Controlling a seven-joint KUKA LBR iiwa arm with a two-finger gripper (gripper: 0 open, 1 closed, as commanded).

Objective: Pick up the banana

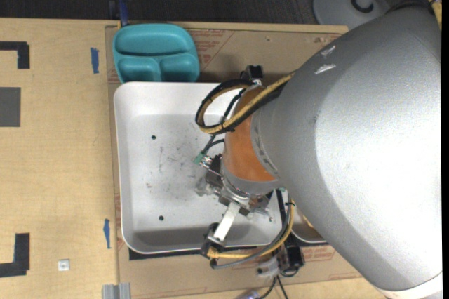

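My grey arm, with its orange band (242, 157), reaches in from the right and covers most of the right side. The gripper (230, 194) hangs low over the right half of the left white bin (140, 150), near its front right corner, and the wrist above hides most of it. A small pale yellow patch (303, 219) peeks out from under the arm, just right of that bin. I cannot tell what the patch is.
A teal divided tray (156, 52) stands behind the left bin on the cardboard-covered bench (56, 150). The bin floor bears dark scuff marks (168, 157). Yellow and black cables (224, 104) loop above the wrist. The arm hides the right bin.
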